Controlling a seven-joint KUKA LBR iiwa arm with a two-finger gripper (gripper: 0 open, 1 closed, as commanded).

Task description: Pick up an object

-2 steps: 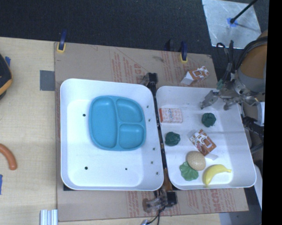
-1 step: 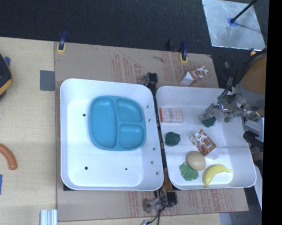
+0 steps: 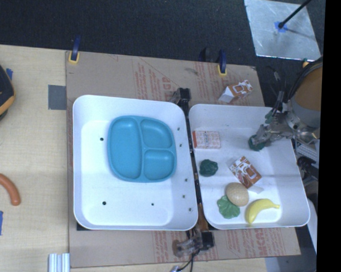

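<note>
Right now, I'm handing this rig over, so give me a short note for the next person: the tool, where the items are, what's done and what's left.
Tool: low in the right bin, at its upper right, down on a dark green item; whether it has a grip can't be told.
Right bin also holds: small red-and-white box, dark green lump, brown-and-white carton, beige egg, green leafy piece, banana.
Left bin: blue divided plate.
Done: nothing lifted.
Left: grasp and lift one item.

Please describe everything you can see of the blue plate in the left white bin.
The light blue divided plate looks like smooth plastic, a rounded rectangle with three compartments: one large at left, two smaller at right. It lies flat, face up, slightly turned, in the upper middle of the left shallow white bin. It holds nothing, and touches only the bin floor.
</note>
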